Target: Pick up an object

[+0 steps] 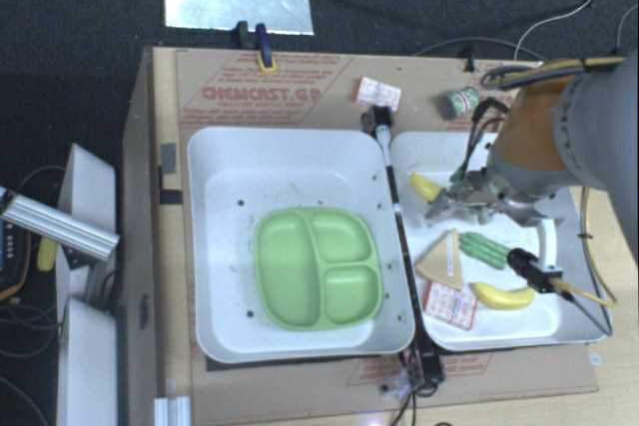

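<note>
**Hovering in the right bin, nothing obviously in hand**

So here's my spot. My end effector [455, 202] is down in the far half of the right bin [571, 338], and honestly I can't tell how far open it is from this angle. I don't see anything caught in it either.

Closest to me is a small yellow piece [426, 186], just to my left and near the bin's left wall. Whether I'm touching it, I can't say.

The rest of the right bin:
- a tan sandwich wedge [442, 261] against the left wall, about midway along it
- a green pod [486, 249] just right of the wedge, in the middle of the bin
- a banana [502, 295] near the edge closest to the camera
- a red-and-white packet [449, 305] in the corner under the wedge, just beside the banana's tip

The left bin [215, 214] holds a green divided plate [319, 266], lying flat toward its near right corner.

Out on the table [300, 85], along the far edge behind the bins, there's a second red-and-white packet [377, 94] and a small green can [462, 101] lying on its side.
</note>
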`<state>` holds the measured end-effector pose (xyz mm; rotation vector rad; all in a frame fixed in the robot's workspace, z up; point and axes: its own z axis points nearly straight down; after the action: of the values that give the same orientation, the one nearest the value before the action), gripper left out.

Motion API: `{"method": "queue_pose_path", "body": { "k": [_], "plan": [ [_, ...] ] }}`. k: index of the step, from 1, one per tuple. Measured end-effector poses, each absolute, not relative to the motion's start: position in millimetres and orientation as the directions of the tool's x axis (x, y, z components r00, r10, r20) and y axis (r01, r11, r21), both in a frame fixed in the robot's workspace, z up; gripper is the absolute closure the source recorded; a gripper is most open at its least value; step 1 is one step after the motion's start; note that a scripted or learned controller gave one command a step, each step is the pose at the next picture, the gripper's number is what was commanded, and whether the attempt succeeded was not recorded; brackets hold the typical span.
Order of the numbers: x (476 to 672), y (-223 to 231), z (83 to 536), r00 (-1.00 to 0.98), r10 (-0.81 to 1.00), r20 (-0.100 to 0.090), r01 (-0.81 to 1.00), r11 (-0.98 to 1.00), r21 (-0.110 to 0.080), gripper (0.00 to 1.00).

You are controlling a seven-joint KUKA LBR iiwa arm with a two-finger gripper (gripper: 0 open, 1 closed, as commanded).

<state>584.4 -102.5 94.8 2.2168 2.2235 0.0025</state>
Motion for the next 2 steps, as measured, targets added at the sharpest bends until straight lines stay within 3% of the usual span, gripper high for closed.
{"method": "queue_pose_path", "body": {
  "k": [1,2],
  "plan": [
    [535.6,-103.6,84.0,-0.001,1.000,0.000,1.000,0.001,0.000,0.00],
    [519.8,-99.5,84.2,-0.001,1.000,0.000,1.000,0.001,0.001,0.00]
  ]
}}
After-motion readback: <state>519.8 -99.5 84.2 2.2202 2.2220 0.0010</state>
